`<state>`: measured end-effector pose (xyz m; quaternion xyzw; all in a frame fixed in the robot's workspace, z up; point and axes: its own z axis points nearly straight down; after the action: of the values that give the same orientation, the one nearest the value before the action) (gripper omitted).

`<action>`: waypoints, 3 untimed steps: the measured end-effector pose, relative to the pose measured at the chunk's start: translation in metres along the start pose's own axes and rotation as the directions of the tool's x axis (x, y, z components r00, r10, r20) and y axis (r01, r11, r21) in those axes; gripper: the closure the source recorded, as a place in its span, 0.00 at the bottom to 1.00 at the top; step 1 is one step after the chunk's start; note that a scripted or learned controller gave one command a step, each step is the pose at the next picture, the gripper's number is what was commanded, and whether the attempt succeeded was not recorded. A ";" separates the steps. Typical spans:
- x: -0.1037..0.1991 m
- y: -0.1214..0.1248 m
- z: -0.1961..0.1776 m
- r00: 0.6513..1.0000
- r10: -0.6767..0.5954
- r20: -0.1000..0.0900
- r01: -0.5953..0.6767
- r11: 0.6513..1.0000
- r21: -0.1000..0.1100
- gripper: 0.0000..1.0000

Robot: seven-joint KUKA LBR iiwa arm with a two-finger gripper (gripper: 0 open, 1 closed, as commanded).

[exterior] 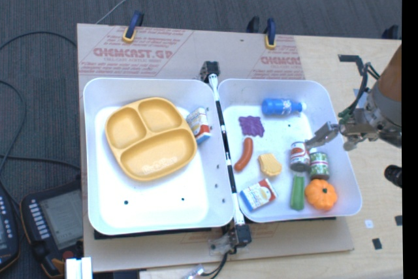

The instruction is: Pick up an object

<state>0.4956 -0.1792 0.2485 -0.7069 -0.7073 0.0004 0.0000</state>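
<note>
The right bin [339, 115] holds a blue bottle [283, 106], a purple piece [251, 125], a sausage [243, 154], a yellow wedge [269, 164], a red can [299, 155], a green can [319, 164], an orange fruit [321, 195], a green cucumber [298, 192] and a small carton [258, 195]. My gripper [320, 137] reaches in over the bin's right rim. It hangs just above and to the right of the two cans, its tip pointing left toward the red can. Nothing shows held in it.
The left bin [98, 160] holds a yellow divided plate [151, 137] and a small milk carton [200, 125] next to the centre divider [222, 134]. Two clamps [270, 32] fasten the board at the back. A controller [52, 219] lies on the floor at lower left.
</note>
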 end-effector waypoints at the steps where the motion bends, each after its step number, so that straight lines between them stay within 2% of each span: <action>1: 0.026 0.046 0.154 1.000 0.000 0.000 0.000 1.000 -0.001 0.00; 2: 0.026 0.046 0.145 1.000 0.001 -0.001 -0.001 1.000 0.001 1.00; 3: 0.071 0.019 0.068 1.000 0.000 0.000 0.000 1.000 -0.001 1.00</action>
<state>0.5143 -0.1085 0.1801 -0.7067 -0.7075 -0.0001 -0.0004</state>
